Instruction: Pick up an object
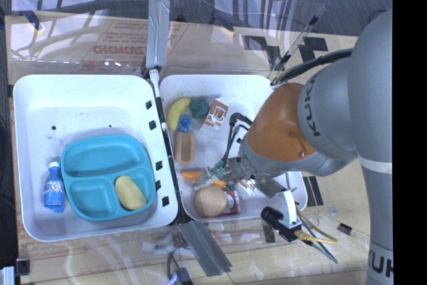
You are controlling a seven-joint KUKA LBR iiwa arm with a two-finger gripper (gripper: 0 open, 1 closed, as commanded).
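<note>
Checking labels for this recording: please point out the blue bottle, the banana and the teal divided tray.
blue bottle (53,187), camera view, on its label.
banana (177,112), camera view, middle of its curve.
teal divided tray (100,161), camera view, on the bare upper compartment.

Two bins sit side by side: the left bin (33,100) holds a divided tray (93,173) with a potato-shaped piece (131,191) in its lower-right compartment and a small bottle (54,187) just left of it. In the right bin (200,85), a banana (177,111) lies upper left, a hot-dog bun (185,147) below it, a round bread roll (210,201) at bottom.
</note>
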